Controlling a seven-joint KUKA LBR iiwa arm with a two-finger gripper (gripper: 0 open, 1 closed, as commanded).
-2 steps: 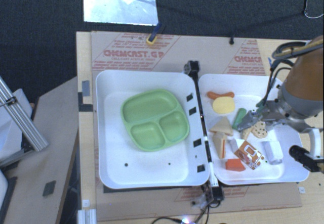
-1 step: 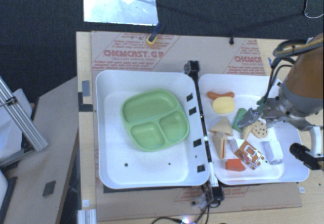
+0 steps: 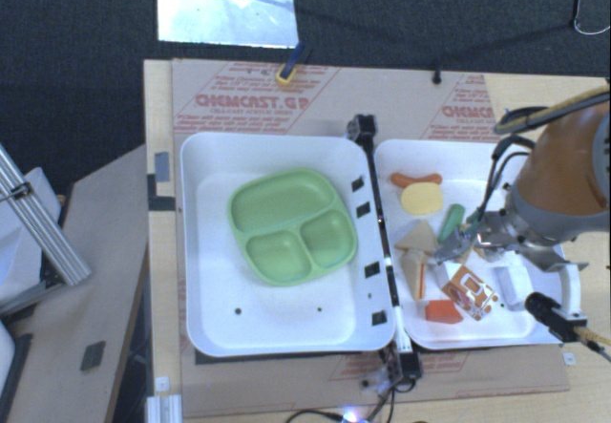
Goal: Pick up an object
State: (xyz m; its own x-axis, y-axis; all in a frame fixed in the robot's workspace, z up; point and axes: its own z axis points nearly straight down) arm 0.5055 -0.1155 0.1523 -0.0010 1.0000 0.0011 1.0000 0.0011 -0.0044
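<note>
Camera view: the arm (image 3: 563,173) reaches in from the right and hangs over the right bin (image 3: 477,152). The gripper (image 3: 456,249) sits low among the items there; whether its jaws are apart or together cannot be told. Just beside it lie a green stick-shaped piece (image 3: 451,220), a tan wedge (image 3: 416,237) and an orange-and-white patterned block (image 3: 471,292). Further items: an orange sausage shape (image 3: 416,179), a yellow round piece (image 3: 421,200), a red-orange block (image 3: 441,311). The left bin (image 3: 205,221) holds a green divided plate (image 3: 291,225), flat, near centre.
</note>
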